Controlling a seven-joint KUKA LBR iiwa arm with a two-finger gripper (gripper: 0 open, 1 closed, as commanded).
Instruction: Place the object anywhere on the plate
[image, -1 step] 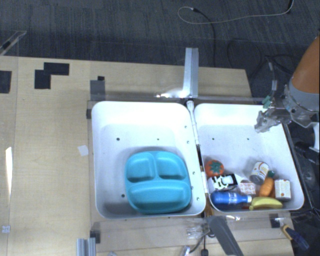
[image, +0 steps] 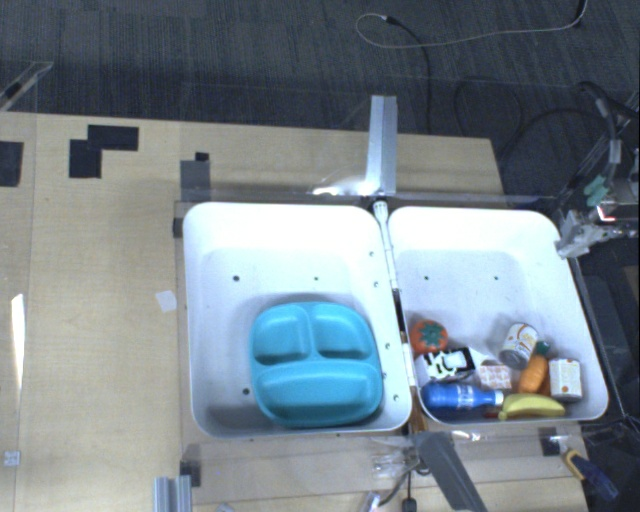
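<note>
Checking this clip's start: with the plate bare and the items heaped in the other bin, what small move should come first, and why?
Probably bring the arm from the right bin's far corner down over the banana. It lies at the heap's near edge, and the blue plate carries nothing yet.

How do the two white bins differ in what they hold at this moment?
The left bin holds one large thing, a blue sectioned plate lying flat near its front. The right bin holds a cluster of small items along its front edge, among them a blue bottle, a banana and a carrot. Both are shallow and white.
</note>
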